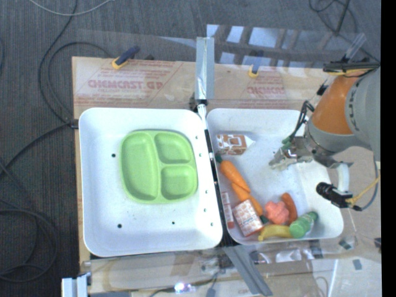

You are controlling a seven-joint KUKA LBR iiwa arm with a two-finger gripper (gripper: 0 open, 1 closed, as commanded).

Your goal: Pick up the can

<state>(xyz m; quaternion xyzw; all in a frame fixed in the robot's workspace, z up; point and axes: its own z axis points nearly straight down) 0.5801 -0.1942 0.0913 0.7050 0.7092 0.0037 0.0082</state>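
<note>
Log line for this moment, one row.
arm: over right bin | gripper: above bare floor, holding nothing visible | can: lying by carrot, untouched | left bin: green tray

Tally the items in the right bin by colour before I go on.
Orange: 2, a carrot and a smaller piece
Pink: 1
Yellow: 1, banana
Green: 1
Brown and white: 1, carton
Red and white: 1, can
Total: 7

The divided tray (159, 166) in the left bin (99, 228) was lime green; both bins were white. In the right bin (272, 129) lay an orange carrot (234, 175), a yellow banana (276, 232), a red-and-white can (247, 217) and a brown-and-white carton (233, 143).
</note>
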